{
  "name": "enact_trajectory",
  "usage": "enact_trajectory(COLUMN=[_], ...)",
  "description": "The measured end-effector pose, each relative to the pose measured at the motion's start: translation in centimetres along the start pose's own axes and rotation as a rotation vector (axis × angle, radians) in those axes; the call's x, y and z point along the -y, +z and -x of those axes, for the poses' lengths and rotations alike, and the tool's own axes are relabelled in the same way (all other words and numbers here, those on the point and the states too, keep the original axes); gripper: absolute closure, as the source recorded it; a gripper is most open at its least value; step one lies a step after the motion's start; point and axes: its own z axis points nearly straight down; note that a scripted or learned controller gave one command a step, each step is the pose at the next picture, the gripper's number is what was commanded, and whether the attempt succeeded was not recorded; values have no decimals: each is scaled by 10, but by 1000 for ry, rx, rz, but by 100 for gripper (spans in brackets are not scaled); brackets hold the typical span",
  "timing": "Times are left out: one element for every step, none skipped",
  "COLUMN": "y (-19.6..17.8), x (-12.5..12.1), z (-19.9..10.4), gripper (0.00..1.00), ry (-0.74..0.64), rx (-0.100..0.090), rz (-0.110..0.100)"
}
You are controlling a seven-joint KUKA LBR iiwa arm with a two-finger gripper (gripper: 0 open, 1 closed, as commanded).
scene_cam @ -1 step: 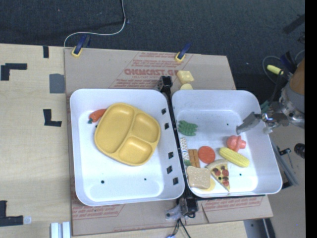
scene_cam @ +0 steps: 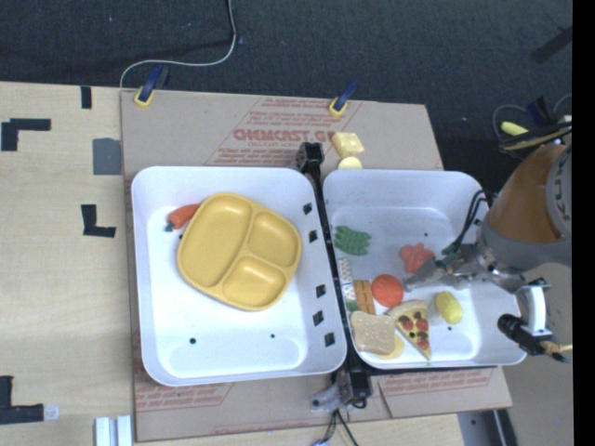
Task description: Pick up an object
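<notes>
- I see my gripper (scene_cam: 420, 274) low in the right bin (scene_cam: 390, 186), just beside the red toy piece (scene_cam: 415, 255); I cannot tell how it is set.
- I judge a clean pick needs a centred approach on 1 item, clear of the tomato (scene_cam: 388, 291) and the lemon (scene_cam: 448, 307).
- The red toy piece is small, irregular and glossy, lying mid-bin.

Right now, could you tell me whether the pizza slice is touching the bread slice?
Touching: the camera view shows the pizza slice lying against the bread slice, with no gap between their edges.
</notes>
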Motion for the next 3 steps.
enact_trajectory(y=[-8, -6, -6], x=[-73, -126, -118], z=[-40, -107, -110], gripper=[0, 0, 0], ry=[-7, -9, -2], rx=[-1, -6, -2], rz=[4, 1, -2])
